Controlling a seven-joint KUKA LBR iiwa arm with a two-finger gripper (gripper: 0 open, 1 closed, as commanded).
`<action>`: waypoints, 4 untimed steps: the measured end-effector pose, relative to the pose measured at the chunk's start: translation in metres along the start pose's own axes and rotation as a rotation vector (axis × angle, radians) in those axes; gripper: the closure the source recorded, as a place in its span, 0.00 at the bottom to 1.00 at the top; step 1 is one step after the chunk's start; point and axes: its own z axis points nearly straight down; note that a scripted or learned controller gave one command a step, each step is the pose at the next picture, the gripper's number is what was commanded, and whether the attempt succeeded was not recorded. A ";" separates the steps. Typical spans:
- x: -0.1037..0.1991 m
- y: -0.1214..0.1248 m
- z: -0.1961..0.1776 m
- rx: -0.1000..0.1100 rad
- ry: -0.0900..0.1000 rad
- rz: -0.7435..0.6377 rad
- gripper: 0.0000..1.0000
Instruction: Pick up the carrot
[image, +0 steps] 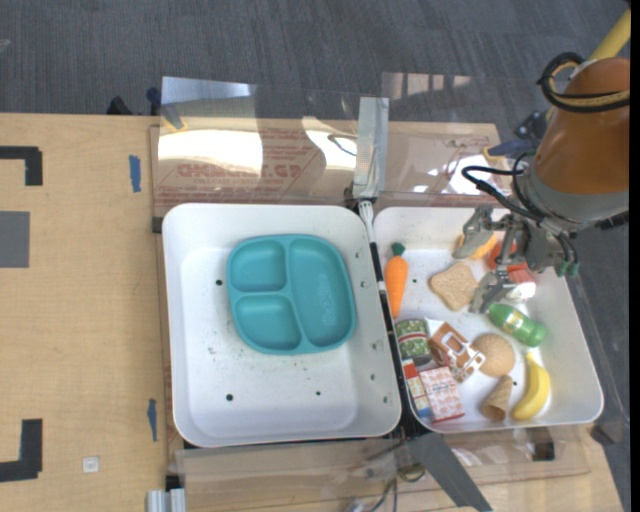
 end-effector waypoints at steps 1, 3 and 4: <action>-0.058 -0.002 0.121 -0.003 0.012 0.007 0.00; -0.040 0.009 0.130 0.001 -0.008 0.050 0.00; -0.050 0.008 0.131 -0.001 -0.008 0.115 0.00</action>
